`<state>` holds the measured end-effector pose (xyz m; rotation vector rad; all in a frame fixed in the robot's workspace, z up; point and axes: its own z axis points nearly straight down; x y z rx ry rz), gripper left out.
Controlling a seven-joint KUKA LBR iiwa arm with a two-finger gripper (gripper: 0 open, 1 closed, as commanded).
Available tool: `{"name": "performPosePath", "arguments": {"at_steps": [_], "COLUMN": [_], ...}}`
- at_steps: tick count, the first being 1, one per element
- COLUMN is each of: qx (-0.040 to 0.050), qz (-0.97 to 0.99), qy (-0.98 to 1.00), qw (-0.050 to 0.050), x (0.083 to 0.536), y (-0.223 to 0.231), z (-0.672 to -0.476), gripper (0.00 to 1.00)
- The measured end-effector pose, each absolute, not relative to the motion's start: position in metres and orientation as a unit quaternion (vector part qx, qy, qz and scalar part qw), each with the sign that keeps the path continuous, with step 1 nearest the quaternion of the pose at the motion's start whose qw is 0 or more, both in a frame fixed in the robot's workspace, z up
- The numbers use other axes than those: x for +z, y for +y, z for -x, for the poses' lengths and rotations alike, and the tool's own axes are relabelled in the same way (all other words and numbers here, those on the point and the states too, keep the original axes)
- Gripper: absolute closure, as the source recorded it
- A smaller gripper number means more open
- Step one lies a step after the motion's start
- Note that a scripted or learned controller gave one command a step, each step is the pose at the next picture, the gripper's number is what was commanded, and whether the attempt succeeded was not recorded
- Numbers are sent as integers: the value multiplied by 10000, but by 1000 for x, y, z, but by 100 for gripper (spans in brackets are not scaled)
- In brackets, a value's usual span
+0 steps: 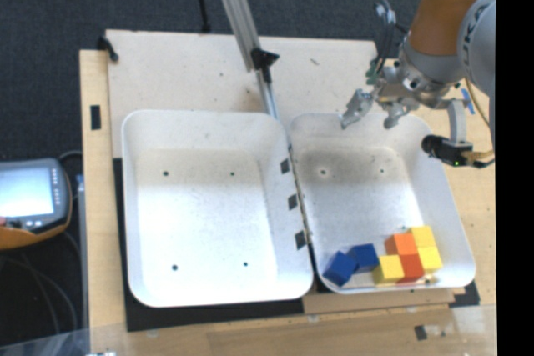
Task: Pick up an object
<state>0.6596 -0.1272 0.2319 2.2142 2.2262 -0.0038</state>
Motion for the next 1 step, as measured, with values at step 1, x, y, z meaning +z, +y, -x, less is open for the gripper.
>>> {"name": "performPosePath", "arguments": {"at_steps": [1], "qx": [-17], "qz": [-7093], "qy": [7049], "qw": [23], "x": [213], "y": [-205], "z": [-657], "gripper": [0]}}
